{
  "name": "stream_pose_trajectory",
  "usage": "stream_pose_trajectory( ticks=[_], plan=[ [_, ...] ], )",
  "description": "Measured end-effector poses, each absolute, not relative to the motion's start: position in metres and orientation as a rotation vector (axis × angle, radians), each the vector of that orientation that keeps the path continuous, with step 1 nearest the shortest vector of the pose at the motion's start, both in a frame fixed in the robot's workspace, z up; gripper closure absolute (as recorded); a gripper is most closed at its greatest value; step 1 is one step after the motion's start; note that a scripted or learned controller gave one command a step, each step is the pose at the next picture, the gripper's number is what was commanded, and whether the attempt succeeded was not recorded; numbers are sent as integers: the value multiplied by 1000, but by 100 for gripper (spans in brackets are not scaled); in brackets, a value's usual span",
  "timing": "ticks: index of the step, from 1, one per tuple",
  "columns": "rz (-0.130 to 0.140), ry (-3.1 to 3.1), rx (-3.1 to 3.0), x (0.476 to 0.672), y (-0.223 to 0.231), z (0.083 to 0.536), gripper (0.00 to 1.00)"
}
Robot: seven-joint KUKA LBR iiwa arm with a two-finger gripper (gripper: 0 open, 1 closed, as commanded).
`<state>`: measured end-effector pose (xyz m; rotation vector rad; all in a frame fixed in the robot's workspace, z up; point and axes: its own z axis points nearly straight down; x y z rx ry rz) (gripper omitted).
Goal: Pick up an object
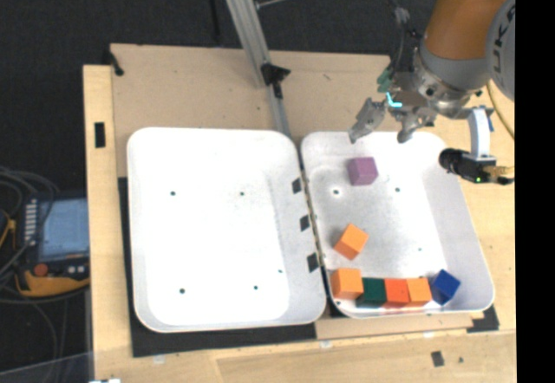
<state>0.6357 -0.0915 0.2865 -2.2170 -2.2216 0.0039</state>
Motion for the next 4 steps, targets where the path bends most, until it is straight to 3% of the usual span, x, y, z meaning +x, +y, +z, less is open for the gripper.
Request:
stream_pose_trajectory(
  ticks=[1,4],
  plan=[
    [-1,-2224,-2219,636,-91,289,0],
    [7,-2215,-2226,639,-93,160,0]
  ],
)
